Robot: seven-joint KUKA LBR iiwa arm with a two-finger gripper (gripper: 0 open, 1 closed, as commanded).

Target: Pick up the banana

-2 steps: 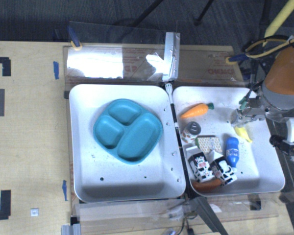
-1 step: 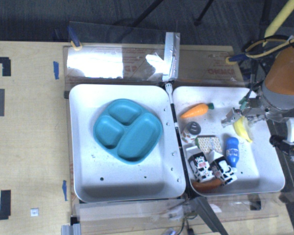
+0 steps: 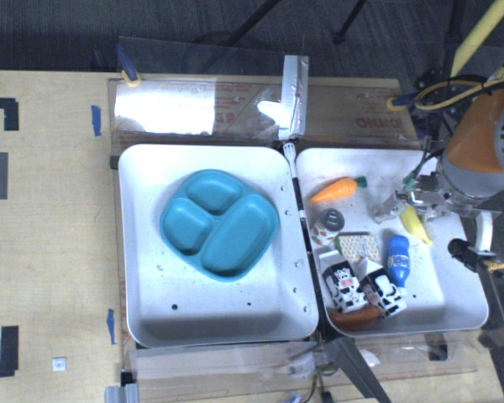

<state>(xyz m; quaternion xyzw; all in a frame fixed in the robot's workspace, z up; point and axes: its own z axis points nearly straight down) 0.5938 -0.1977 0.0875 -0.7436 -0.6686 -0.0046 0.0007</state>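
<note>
The banana is small and yellow and lies slanted in the right bin, towards its right side. My gripper hangs right over the banana's upper end, at the end of the grey arm with the orange band. It is open, with one finger to the left of the banana and the other to its right. The banana's top end is partly hidden under the gripper, and I cannot tell whether the fingers touch it.
The right bin also holds a carrot, a blue bottle just below the banana, a small dark round object, a patterned packet and two cow-patterned items. A blue divided plate sits in the left bin.
</note>
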